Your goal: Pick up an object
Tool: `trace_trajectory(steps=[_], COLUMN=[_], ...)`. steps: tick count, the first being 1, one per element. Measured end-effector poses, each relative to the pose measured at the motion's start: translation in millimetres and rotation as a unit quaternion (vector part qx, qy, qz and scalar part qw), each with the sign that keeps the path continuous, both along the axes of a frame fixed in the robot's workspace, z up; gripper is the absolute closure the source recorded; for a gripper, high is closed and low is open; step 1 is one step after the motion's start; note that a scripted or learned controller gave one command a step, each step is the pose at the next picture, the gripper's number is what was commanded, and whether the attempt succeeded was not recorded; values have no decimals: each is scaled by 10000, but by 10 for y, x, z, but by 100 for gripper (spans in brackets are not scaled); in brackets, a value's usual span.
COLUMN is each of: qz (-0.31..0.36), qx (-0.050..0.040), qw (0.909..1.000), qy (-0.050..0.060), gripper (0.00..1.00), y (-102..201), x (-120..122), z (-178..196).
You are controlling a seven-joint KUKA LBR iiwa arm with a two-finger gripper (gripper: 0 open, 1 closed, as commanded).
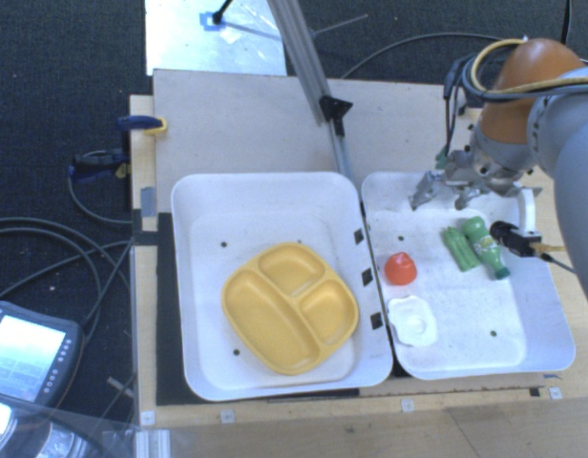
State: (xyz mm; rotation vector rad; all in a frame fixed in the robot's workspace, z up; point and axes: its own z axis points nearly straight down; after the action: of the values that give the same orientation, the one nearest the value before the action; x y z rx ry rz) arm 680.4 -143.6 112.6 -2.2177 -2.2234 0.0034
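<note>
**Approach step, nothing lifted yet**

We log the right bin point(552, 346) first: the gripper point(448, 197) hangs over its far edge, fingers spread apart with nothing between them. Our likeliest target, the green bottle point(480, 244), lies just beside and nearer the camera. Next move: shift over it and descend. The red piece point(400, 269) sits further left.
</note>
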Motion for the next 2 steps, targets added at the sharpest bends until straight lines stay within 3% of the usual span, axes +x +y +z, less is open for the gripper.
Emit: trace_trajectory(steps=[1,2], qz=[14,20], qx=[-10,-2], qw=[10000,10000], qy=[-43,-55], gripper=[100,100], y=[-2,54], x=[25,-6], z=[147,773])
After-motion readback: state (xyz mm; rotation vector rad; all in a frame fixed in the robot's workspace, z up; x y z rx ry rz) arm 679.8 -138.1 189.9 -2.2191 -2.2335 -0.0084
